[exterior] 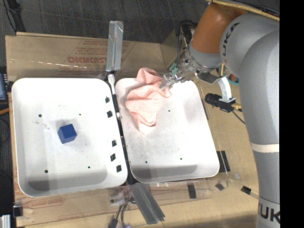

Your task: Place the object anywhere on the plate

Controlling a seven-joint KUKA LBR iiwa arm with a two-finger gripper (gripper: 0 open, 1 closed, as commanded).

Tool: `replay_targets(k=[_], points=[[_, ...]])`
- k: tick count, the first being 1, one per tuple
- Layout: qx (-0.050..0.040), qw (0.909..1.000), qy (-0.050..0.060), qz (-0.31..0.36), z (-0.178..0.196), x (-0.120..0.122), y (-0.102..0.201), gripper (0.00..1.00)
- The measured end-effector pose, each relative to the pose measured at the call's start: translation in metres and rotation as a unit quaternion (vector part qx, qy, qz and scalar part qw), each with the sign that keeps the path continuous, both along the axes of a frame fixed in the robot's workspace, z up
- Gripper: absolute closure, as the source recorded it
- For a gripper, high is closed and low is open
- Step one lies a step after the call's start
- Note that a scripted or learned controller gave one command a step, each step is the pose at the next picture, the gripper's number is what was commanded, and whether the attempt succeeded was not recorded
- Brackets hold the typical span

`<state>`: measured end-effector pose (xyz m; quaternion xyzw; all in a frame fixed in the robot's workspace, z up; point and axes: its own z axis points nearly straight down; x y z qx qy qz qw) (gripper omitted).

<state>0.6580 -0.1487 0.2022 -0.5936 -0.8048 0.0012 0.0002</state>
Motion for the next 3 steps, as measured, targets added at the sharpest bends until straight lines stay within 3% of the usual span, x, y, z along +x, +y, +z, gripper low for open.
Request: replay_targets(k=[1, 2, 3], points=[[0.0007, 1.0000, 0.000, 0.002, 0.030, 0.000, 0.000, 1.00], [0.0011, 0.9791, 0.001, 0.203, 0.035, -0.034, 0.043, 1.00], [0.0015, 0.9180, 0.001, 0.396, 0.024, -0.057, 0.086, 1.00]])
